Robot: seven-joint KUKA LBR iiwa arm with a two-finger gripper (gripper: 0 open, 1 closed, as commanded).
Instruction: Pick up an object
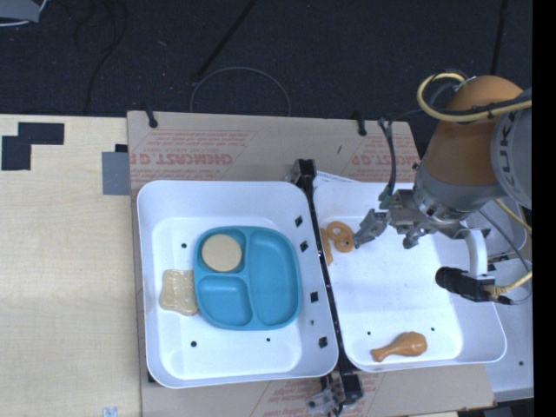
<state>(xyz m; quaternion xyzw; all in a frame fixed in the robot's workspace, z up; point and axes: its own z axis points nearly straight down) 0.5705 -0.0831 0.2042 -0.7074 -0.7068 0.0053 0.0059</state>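
Note:
A tan pretzel (pixel 337 235) lies in the right bin (pixel 486 341) near its upper left corner. A toy chicken drumstick (pixel 400 347) rests near that bin's front wall. My gripper (pixel 389 233) hovers over the upper middle of the right bin, just right of the pretzel. It is open and nothing sits between its fingers. Its left finger (pixel 368 229) points toward the pretzel and looks apart from it.
The left bin (pixel 165 202) holds a blue divided plate (pixel 261 298) with a round tan biscuit (pixel 221 252) in its upper left compartment. A pale toast-like piece (pixel 178 292) lies beside the plate's left edge. A black divider (pixel 317 268) separates the bins. Cables hang off the arm at right.

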